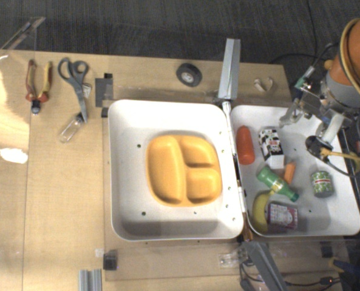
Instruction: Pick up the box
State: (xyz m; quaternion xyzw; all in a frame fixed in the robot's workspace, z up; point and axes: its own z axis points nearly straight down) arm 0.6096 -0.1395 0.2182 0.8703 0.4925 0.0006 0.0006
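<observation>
On the bench (pixel 58 180), scissors (pixel 76 80) lie at ten o'clock. The left bin (pixel 125 223) carries a yellow tray (pixel 183 168). In the right bin (pixel 343 220), the black-and-white box (pixel 269 143) stands near its upper left. The end effector (pixel 310 111) hangs at two o'clock of it, apart.

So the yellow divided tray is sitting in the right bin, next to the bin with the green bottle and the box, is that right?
Not quite. The camera view shows the yellow divided tray in the left bin. The green bottle and the box are in the right bin beside it.
</observation>
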